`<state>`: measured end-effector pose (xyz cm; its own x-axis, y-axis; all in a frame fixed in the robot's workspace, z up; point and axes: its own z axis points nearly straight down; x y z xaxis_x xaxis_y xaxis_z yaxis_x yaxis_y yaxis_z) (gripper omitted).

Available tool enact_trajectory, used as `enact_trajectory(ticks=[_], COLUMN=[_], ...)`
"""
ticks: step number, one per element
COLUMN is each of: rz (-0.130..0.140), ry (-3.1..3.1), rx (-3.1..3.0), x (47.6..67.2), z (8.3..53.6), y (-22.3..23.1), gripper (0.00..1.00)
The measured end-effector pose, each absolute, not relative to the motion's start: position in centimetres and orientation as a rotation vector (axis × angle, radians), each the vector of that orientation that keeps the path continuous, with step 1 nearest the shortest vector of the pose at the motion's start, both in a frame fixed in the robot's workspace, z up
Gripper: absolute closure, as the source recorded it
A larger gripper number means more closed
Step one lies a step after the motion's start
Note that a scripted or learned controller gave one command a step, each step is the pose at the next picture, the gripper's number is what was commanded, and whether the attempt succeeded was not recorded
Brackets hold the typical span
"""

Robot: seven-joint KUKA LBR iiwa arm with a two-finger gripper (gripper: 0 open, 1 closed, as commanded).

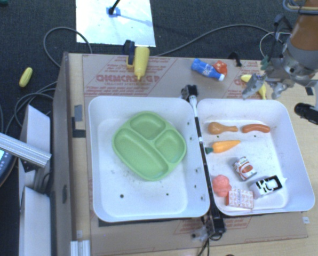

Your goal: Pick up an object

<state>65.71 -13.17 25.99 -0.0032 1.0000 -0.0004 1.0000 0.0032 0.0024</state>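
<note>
Toys are lying loose in the right bin [295, 143]: a drumstick [222, 127] and sausage [255, 128] near the back, a carrot [224, 146] below them, a can [245, 168] mid-bin. The hand [264, 87] is hovering over the bin's far rim, fingers spread and gripping nothing. A green tray [149, 145] is sitting in the left bin [108, 196].

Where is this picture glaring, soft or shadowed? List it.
Camera view: glare washes out the white sheet on the floor at top; the arm at the upper right is soft and slightly blurred; the two white bins are evenly lit, and the green tray casts only a faint shadow; small toys look coarse.
</note>
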Motion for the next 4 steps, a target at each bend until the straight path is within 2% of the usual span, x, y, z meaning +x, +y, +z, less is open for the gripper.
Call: enact_trajectory(ticks=[1, 2, 3, 4], rz=[-0.002, -0.001, 0.0, 0.006], ry=[2.228, 2.222, 2.222, 2.221], rx=[2.218, 2.221, 2.221, 2.217], x=[61.2, 54.9, 50.9, 51.1], z=[15.4, 8.5, 8.4, 9.6], y=[-8.5, -12.0, -13.0, -13.0], gripper=[0.0, 0.0, 0.0, 1.0])
